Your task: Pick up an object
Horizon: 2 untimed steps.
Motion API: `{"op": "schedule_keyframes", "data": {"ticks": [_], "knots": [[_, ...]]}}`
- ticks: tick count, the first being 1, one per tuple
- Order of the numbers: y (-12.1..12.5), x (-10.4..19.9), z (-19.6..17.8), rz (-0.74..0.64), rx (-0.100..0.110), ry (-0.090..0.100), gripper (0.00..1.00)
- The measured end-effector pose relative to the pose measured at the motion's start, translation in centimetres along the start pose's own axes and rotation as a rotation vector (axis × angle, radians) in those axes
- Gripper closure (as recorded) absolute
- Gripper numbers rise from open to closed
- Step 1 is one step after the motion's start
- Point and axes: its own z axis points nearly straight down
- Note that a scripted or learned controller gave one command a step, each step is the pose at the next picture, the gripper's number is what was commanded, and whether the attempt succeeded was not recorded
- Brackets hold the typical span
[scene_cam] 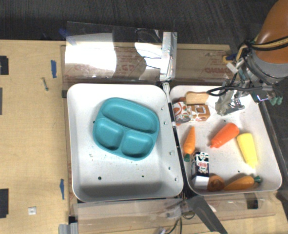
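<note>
A: Two white bins side by side, and the near edge of the right bin (273, 182) is where the crowd is: a carrot (241, 182) lying flat, a brown piece (215, 182) touching its left end, and a small black-and-white carton (201, 163) standing just beyond that.

B: Pushed against the near wall, so hard to get fingers around?

A: That's my read (the wall leaves little room on that side). Moving farther in, a yellow piece (247, 149) lies near the right wall, an orange cone-shaped piece (224, 134) sits mid-bin with open floor around it, and a slimmer orange carrot (189, 141) lies by the left wall.

B: And the left bin (80, 106)?

A: A teal divided tray (125, 127), resting flat in the middle, nothing in its compartments.

B: Far end now, where's the arm?

A: A red-and-white packet (192, 112) and a bread-like piece (197, 98) sit at the right bin's far left corner. Just right of them hangs the gripper (230, 103), over the far part of the bin, nothing between its fingers that I can see. Spread or pressed together, I can't tell; it's small and tangled with cables.

B: Likeliest target?

A: I'd guess the orange cone, nearest beneath it and standing clear.
</note>
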Motion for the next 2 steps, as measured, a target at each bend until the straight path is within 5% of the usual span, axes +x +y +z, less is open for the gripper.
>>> {"op": "schedule_keyframes", "data": {"ticks": [1,2], "knots": [[0.1,0.2,0.5,0.000,-0.004,0.009,0.00],[-3.0,4.9,15.9,0.053,-0.008,0.021,0.00]]}}
